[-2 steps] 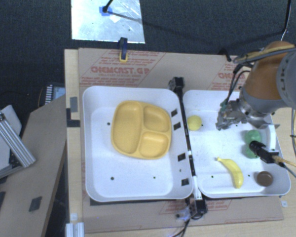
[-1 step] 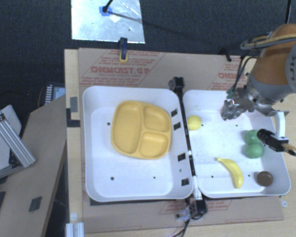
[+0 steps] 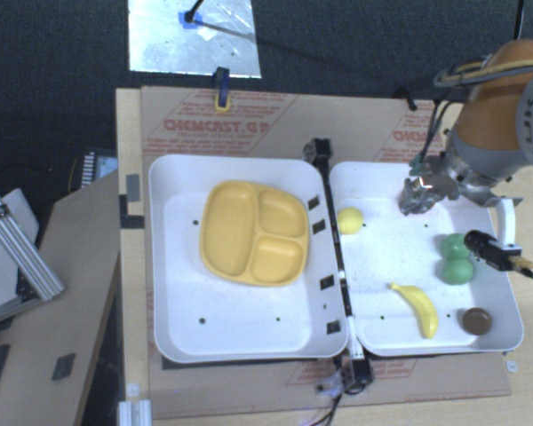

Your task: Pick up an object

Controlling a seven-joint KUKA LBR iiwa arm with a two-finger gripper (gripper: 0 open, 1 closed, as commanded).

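The right bin (image 3: 373, 340) holds a yellow lemon (image 3: 350, 220) near its left wall, a yellow banana (image 3: 417, 307) toward the front, a green pepper-like object (image 3: 457, 259) at the right and a brown round item (image 3: 476, 320) in the front right corner. My gripper (image 3: 416, 197) hangs over the back of this bin, to the right of the lemon and above-left of the green object. Nothing shows between its fingertips. The left bin (image 3: 182, 327) carries a yellow divided plate (image 3: 252, 232).
The grey arm with its orange band (image 3: 506, 69) enters from the upper right, over the right bin's far corner. A black clamp bar (image 3: 330, 238) runs between the bins. Brown board (image 3: 249, 118) lies behind both bins.
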